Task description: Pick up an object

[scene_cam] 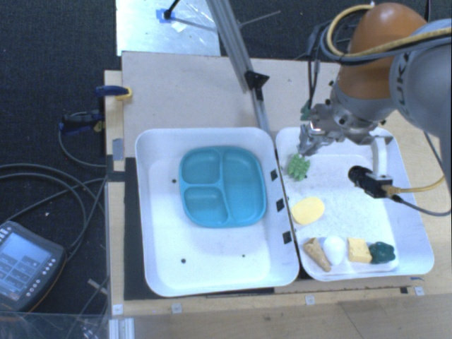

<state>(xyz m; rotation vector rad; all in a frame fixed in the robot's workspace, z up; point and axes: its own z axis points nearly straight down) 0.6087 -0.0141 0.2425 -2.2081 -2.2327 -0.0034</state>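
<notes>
My gripper (308, 145) hangs over the far left corner of the right bin (413, 210). Right below its tip, by the bin's left wall, is a small green knobbly object (299, 167); whether the two touch is unclear. A flat yellow round piece (308, 210) lies further forward. Along the front of the bin sit a tan cone (317, 254), a white egg (334, 248), a yellow block (359, 250) and a dark green lump (382, 252).
The left bin (159, 260) holds a blue divided plate (222, 186). A black cylinder with a yellow cable (367, 181) hangs from the wrist over the right bin. A slanted metal pole (236, 41) crosses the bench behind the bins.
</notes>
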